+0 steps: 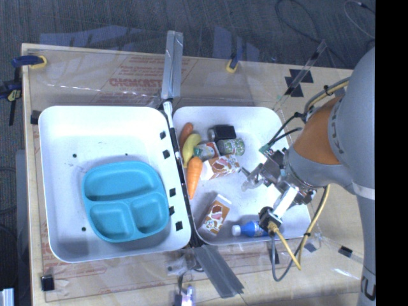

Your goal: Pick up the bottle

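Observation:
The bottle (247, 229) is small and blue with a white cap. It lies on its side against the front wall of the right bin (268, 116). My gripper (250, 177) hangs over the middle right of that bin, above and behind the bottle and apart from it. Nothing shows in its grasp. The grey arm with its orange band comes in from the right.
The right bin also holds a carrot (193, 177), a banana (190, 146), two cans (231, 147), a black box (223, 132), a red-and-white carton (223, 166) and a small box (217, 214) just left of the bottle. A blue divided tray (124, 199) lies in the left bin (57, 126).

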Robot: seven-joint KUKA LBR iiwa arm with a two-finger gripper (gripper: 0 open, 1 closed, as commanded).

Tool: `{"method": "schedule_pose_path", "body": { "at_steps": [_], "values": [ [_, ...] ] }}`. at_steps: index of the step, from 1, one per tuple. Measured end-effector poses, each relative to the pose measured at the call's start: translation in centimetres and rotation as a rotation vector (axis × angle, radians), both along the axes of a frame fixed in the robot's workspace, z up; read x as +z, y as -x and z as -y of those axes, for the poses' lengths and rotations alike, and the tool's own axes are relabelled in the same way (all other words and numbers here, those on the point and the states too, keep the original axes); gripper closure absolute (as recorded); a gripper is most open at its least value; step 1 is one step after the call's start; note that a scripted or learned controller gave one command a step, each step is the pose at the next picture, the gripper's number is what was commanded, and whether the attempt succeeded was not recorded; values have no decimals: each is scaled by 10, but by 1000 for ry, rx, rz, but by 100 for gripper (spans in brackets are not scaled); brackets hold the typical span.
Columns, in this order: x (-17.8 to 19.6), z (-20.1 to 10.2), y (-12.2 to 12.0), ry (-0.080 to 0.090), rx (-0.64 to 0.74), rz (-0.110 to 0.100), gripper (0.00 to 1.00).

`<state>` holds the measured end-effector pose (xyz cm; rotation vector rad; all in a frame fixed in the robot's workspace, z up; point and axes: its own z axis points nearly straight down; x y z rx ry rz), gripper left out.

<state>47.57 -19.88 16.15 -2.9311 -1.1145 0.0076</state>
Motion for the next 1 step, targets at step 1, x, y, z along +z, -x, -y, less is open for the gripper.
{"method": "schedule_pose_path", "body": {
  "at_steps": [1],
  "values": [
    [88, -39, -1, 0, -22, 4, 0]
  ]
}}
